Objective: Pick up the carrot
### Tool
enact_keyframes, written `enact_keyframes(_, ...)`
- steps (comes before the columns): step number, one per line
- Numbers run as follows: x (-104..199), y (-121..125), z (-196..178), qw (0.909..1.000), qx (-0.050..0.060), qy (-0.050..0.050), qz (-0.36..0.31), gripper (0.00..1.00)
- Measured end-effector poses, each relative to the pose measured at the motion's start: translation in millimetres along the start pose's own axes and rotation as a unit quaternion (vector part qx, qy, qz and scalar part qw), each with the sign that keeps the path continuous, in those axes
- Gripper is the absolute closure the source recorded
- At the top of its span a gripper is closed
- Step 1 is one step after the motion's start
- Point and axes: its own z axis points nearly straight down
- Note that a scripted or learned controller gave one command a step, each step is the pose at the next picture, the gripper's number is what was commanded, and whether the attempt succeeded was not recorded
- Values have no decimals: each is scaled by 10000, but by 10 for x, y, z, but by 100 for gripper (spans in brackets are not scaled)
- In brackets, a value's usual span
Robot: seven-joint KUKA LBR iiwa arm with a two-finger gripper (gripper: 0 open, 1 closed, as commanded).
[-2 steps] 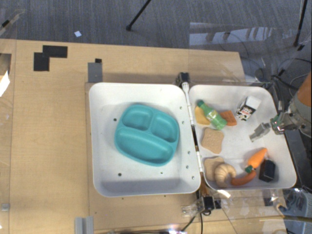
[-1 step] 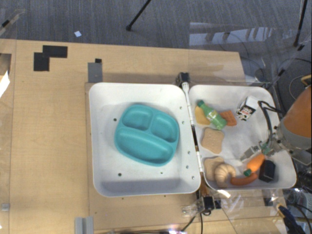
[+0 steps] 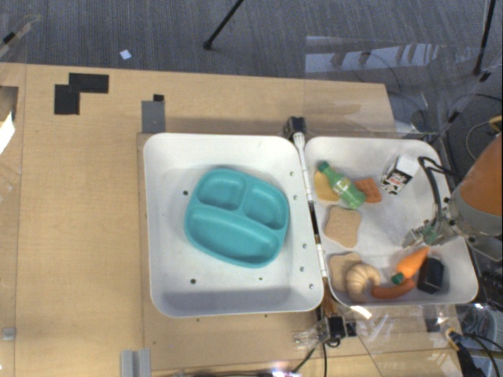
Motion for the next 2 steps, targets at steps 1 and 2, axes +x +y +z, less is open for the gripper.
enact_keyframes(1, 2, -4, 5, 10000, 6, 4, 4, 0)
enact_keyframes(2, 36, -98, 115, 9927, 23, 15, -1204, 0)
